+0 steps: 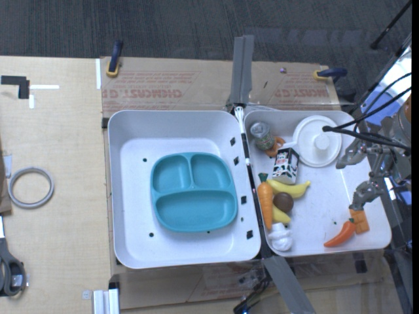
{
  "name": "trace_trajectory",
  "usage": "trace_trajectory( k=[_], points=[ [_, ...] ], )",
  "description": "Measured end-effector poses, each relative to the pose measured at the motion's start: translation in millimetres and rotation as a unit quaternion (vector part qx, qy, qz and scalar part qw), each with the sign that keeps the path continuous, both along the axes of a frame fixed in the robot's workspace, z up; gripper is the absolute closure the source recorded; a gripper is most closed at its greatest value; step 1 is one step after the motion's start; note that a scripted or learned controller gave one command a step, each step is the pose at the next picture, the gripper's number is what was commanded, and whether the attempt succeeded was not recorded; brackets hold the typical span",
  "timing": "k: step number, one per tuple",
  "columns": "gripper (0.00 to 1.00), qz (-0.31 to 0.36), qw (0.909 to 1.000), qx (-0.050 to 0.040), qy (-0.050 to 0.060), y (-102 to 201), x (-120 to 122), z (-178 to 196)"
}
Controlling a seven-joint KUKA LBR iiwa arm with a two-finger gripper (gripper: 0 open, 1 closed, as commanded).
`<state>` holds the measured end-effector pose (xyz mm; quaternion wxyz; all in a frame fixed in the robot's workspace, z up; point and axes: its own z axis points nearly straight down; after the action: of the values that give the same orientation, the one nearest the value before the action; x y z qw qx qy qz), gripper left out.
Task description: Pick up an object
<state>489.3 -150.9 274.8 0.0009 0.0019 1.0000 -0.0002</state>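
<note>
Pincer [359,207] low over orange pepper [343,233]

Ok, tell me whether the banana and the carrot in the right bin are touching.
Touching. The camera view shows the banana lying with its left end against the top of the carrot, with no gap between them.

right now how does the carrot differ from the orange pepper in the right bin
The carrot lies along the right bin's left wall, packed against the banana; the orange pepper lies apart near the front right corner. The carrot is longer and runs front to back; the pepper lies slantwise. Both are orange and tapered.
</note>
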Motion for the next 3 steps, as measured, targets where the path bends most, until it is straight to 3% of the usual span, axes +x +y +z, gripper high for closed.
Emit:
trace_trajectory(
  k=[1, 2, 3],
  points=[
    [0.0, -0.066, 0.9978, 0.0003, 0.001, 32.4, 26.3, -166.6],
    [0.0, -0.083, 0.9966, 0.0, 0.0, 50.2, 22.7, -182.8],
    [0.0, -0.09, 0.9959, -0.0003, -0.001, -24.1, 59.1, -182.5]
  ],
)
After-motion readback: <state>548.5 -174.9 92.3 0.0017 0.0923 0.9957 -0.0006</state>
